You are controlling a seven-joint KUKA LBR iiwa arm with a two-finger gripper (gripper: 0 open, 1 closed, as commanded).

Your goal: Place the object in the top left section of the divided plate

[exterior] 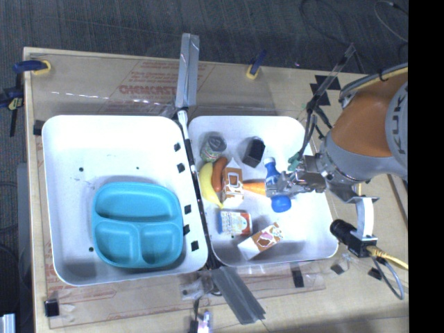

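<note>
The blue divided plate (139,224) lies in the left bin (69,158), with one long section at its far side and two smaller ones nearer me. My gripper (283,184) is low over the middle of the right bin (312,238), reaching in from the right. It sits right over a small blue object (279,203), which shows both just above and just below the gripper's tip. An orange carrot (254,186) lies immediately left of the gripper.
The right bin also holds a banana (207,184), a brown sausage (219,174), a small can (214,145), a black block (253,151) and two small cartons (234,222) (261,240). A divider wall (191,193) separates the bins.
</note>
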